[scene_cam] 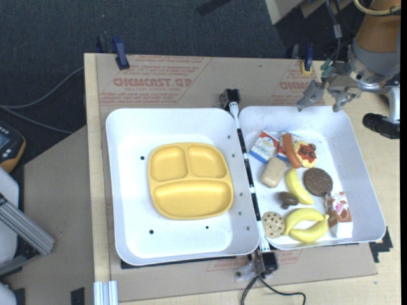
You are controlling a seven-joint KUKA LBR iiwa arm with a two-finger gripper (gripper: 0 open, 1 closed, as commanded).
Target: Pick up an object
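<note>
At far edge of right bin (362, 170): hand (324, 99) hovers, fingers spread apart, nothing between them.
Progress: no pick made; approach, descent and grasp all left.
Candidates: bananas (304, 224), cookie (273, 223), brown disc (317, 181), small carton (262, 149), all lying in the right bin.
Left bin (127, 170): yellow divided plate (189, 180).
Unclear: arm cut off at frame edge; wrappers too small to read; target not determinable.

You get bright, even light from overhead, so the two white bins (121, 170) nearly wash out and cast thin shadows toward 6 o'clock. The carpet (57, 18) at 11 o'clock stays dim, and the whole frame looks slightly soft and grainy.
</note>
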